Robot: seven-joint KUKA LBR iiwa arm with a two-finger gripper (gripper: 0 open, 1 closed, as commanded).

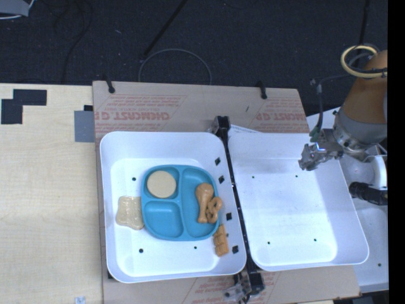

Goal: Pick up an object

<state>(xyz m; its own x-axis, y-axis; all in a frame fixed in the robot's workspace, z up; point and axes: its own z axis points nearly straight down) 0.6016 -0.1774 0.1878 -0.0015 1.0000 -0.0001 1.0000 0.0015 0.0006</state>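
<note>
One blue tray (166,223), four tan food pieces, two bins (120,151).

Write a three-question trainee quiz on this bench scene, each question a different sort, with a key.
1. True or false: the blue divided tray lies in the left bin.
2. Which food sits in the tray's upper-left compartment? A) round tan disc B) pretzel-like piece C) pale slice
3. Fill in: the gripper is seen over the upper-right part of the ____ bin.

Key: 1 true; 2 A; 3 right. The pale slice lies beside the tray's left edge, and a small brown piece lies off its lower-right corner.
</note>
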